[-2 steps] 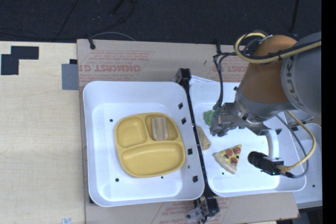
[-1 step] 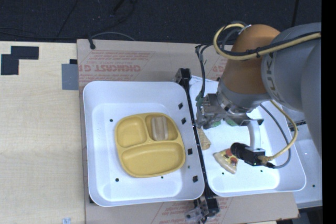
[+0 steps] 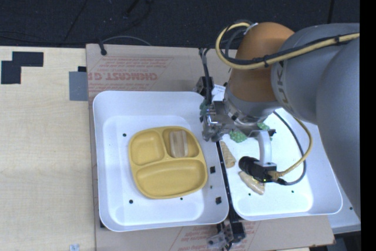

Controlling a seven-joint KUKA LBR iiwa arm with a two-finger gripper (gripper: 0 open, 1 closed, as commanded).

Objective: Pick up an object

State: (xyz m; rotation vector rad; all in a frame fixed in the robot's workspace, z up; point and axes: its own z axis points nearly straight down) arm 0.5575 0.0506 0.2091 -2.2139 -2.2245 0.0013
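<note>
My arm (image 3: 305, 73) reaches in from the right and bends down over the seam between the two white bins, its orange band (image 3: 258, 62) bulking above the wrist. My claw (image 3: 218, 126) hangs low just at the inner edge of the right bin (image 3: 317, 197), close against the divider where the two bins meet. From this angle my own wrist covers the working end, so I cannot tell whether the claw is released, clenched, or has anything in it. In the right bin, a small green object (image 3: 238, 136) lies just beside and below the claw, partly tucked under my wrist. A pale tan wedge-shaped piece (image 3: 228, 156) lies near the divider just under that, and another tan piece (image 3: 255, 185) rests further toward the bin's middle, touching a dark cable fitting (image 3: 258, 170) that hangs off my arm. A yellow cable (image 3: 296, 161) loops from that fitting across the bin floor and back up toward my arm. In the left bin (image 3: 111, 185) sits a yellow divided tray (image 3: 167, 176) with three compartments, well apart from the claw; its upper right compartment holds a pale, brownish oblong item (image 3: 178, 143). Both bins rest on a cardboard sheet (image 3: 141, 70) with red printing, over a light wooden bench (image 3: 41, 156).
</note>
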